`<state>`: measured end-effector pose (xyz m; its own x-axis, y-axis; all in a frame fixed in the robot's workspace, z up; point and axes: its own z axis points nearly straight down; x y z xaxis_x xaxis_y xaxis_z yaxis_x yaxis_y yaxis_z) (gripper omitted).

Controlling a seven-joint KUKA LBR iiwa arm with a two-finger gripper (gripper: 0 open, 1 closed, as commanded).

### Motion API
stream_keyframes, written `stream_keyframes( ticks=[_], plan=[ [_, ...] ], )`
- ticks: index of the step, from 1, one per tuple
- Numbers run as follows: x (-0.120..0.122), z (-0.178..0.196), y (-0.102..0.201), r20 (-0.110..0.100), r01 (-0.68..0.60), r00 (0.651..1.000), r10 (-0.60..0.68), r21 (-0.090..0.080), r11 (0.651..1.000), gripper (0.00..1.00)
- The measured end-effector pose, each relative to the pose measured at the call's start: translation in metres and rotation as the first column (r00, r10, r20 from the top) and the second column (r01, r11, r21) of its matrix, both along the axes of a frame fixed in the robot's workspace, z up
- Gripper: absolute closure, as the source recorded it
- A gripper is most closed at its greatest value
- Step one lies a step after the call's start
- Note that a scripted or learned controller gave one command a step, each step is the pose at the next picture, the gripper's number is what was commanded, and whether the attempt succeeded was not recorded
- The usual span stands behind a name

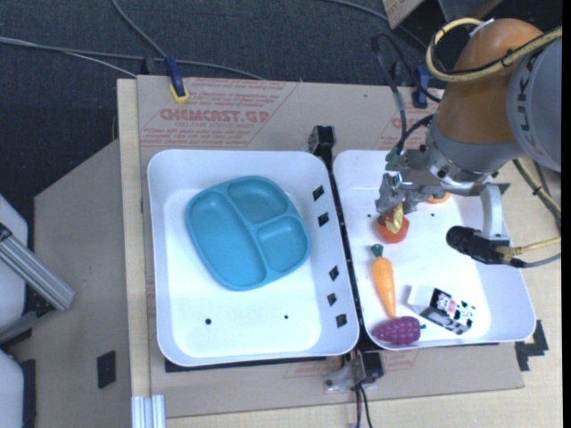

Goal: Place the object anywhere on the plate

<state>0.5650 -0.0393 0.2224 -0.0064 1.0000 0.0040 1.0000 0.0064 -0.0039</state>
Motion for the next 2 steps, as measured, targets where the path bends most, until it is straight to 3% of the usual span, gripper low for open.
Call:
stream_keyframes(
  ticks=[2],
  plan=[
    [-0.005, 0.011, 0.115, 0.002, -0.002, 1.0, 0.002, -0.001, 1.0, 1.0]
  ],
)
